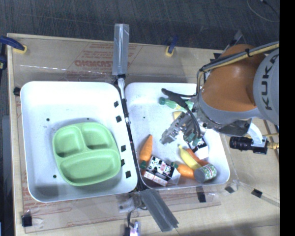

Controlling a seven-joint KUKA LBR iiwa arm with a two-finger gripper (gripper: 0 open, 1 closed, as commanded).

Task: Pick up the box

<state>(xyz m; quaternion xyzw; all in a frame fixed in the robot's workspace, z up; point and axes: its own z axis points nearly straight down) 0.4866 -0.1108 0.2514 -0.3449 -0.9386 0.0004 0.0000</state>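
The box (pixel 160 170) is small, with a dark, white and pink print, and lies near the front edge of the right bin (pixel 142 107). It rests between an upright orange carrot (pixel 145 149) and a second carrot (pixel 185 170). My gripper (pixel 173 134) hangs over the middle of the right bin, above and slightly right of the box and apart from it. No object shows between its metal fingers.
A green divided plate (pixel 87 153) lies in the left bin (pixel 34 112). In the right bin's front right corner sit a yellow banana-like piece (pixel 189 157), a small can (pixel 205 172) and a green item (pixel 169 102) at the back. The arm's orange band (pixel 231 85) overhangs the right rim.
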